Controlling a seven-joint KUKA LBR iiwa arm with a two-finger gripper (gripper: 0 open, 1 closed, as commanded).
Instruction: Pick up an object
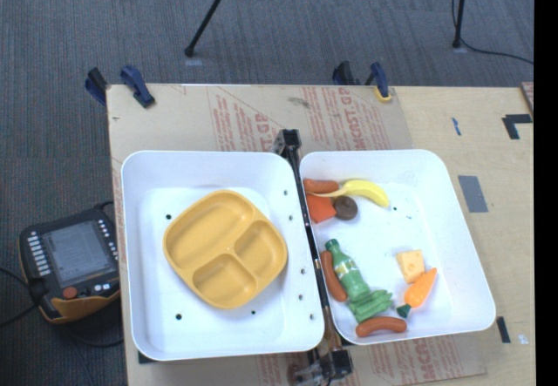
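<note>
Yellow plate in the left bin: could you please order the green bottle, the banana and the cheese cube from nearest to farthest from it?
Measured from the yellow plate:
1. green bottle, right bin, near the dividing wall.
2. banana, right bin, back part.
3. cheese cube, right bin, towards its right side.

White bins (139,201); yellow divided plate (225,249). Yellow banana (368,192), green bottle (347,271), orange carrot (420,288), pale yellow cheese (411,265). Red-orange sausage (381,326); brown cardboard bench (227,118) with red print.

Even, soft overhead light (faint shadows), slightly blurry.
</note>
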